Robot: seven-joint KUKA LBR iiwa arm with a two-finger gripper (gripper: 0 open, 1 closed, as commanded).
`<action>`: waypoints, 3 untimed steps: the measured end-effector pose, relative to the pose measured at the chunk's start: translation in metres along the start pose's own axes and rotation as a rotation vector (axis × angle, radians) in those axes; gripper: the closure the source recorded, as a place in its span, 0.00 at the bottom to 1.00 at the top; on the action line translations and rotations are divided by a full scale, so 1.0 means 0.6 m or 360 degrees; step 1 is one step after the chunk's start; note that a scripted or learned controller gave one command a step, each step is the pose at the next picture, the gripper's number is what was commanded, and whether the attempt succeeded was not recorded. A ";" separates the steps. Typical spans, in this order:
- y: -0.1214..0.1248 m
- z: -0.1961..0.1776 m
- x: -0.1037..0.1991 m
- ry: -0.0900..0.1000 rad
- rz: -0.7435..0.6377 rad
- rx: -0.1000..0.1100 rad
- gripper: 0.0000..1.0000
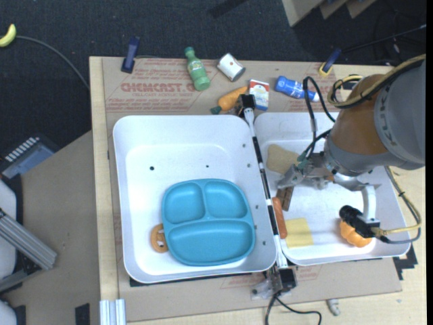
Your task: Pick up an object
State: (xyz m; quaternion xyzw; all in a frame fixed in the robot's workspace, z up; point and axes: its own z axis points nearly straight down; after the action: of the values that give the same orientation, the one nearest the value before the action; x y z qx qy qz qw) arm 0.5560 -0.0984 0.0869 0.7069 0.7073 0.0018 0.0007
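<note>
My gripper (295, 180) is low over the left part of the right bin (318, 124), at the end of the grey arm with its orange band. Just below it lies a small dark brown stick (285, 199); whether it is gripped cannot be told. A tan flat slice (280, 158) lies just above the gripper. A yellow block (299, 233) rests near the bin's front, an orange-red sausage (279, 219) lies along its left wall, and an orange lump (356, 235) sits at the front right.
The left bin (142, 141) holds a blue divided plate (206, 221) with a small brown pretzel (158, 238) at its left edge. Behind the bins lie a green bottle (197, 70), a white can (231, 66), a carton (258, 93), a carrot (232, 99) and a blue can (292, 87).
</note>
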 end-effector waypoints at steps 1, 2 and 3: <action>-0.032 -0.001 0.009 -0.0005 0.0003 -0.0008 0.00; -0.030 0.000 0.010 -0.0005 0.0003 -0.0004 0.00; -0.013 0.004 0.010 -0.0003 0.0000 0.0004 0.00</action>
State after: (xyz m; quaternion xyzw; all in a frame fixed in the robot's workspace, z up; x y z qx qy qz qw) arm 0.5481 -0.0924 0.0843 0.7070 0.7072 0.0002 0.0007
